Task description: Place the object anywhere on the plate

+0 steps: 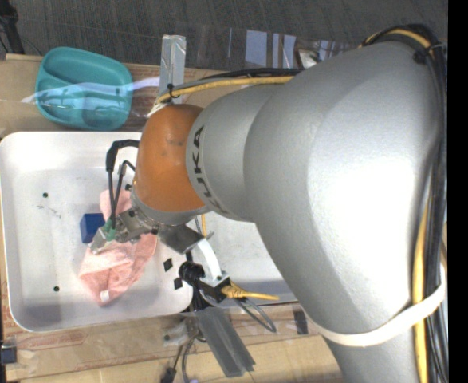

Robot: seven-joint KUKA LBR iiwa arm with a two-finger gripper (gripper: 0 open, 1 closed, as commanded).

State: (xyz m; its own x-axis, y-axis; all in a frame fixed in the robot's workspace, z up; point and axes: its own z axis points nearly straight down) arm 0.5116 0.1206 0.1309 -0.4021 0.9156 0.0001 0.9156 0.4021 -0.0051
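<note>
A crumpled pink cloth-like object lies in the left white bin, toward its right side. A small blue block rests just left of the pink object's upper part. My gripper hangs low over the pink object's top edge, right beside the blue block. The big grey arm and its orange band cover the space behind the gripper. A plate is hidden if it is under the arm.
A teal plastic container sits on the bench behind the left bin. The arm covers most of the right bin. Cables and a yellow connector hang near the bin's front edge.
</note>
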